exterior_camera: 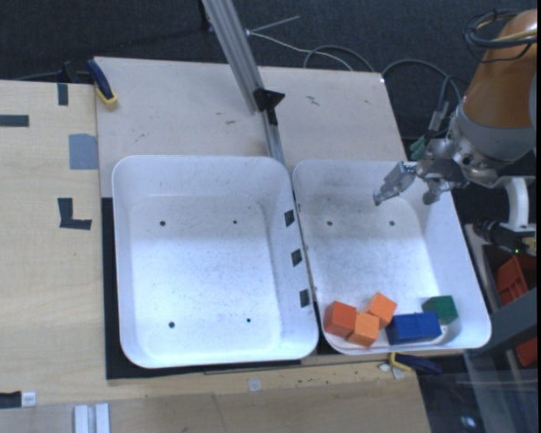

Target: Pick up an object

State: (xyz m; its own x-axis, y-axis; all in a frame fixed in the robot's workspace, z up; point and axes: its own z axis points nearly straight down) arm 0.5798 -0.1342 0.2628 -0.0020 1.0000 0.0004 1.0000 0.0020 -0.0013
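Blue block (pixel 413 328) lying crosswise, hand (pixel 406 188) apparently open

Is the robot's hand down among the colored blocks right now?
No, the hand is over the far end of the right bin, well apart from the blocks clustered at its near edge.

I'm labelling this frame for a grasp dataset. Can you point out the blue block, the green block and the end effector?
blue block (pixel 413 328): camera view, middle of its top face.
green block (pixel 442 308): camera view, its top face.
end effector (pixel 406 186): camera view, midway between its fingertips.
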